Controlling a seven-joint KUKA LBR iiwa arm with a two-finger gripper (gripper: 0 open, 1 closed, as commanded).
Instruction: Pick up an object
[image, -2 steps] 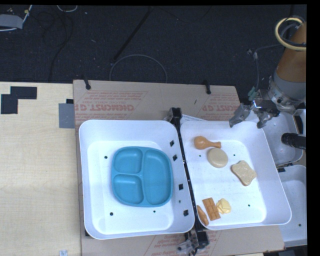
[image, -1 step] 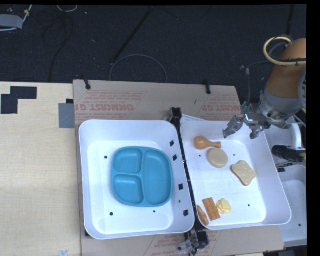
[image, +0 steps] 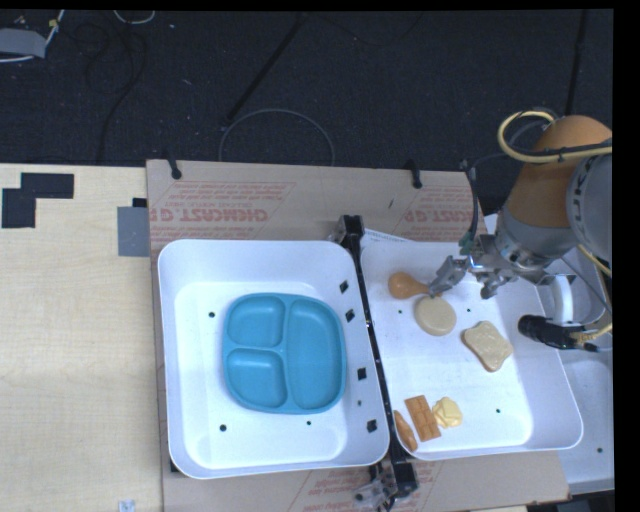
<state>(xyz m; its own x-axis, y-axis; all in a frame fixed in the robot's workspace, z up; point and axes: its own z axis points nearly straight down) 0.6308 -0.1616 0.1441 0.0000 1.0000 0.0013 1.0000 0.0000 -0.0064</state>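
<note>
The arm's upper links are cut off at the right. Its claw (image: 466, 278) hangs low over the right bin (image: 560, 420), fingers spread open, gripping nothing. A round cookie (image: 436, 316) lies just below one fingertip, beside a bread slice (image: 487, 346). The bin's middle floor lies bare; the left bin (image: 185, 300) holds a blue tray (image: 282, 352).

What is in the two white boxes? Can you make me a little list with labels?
left bin: blue divided plate
right bin: toy food
round pieces: tan disc, orange-brown piece
bread slice: right of the disc
near front edge: cracker-like pieces, yellow piece
end effector: above the right bin, by the disc
</note>
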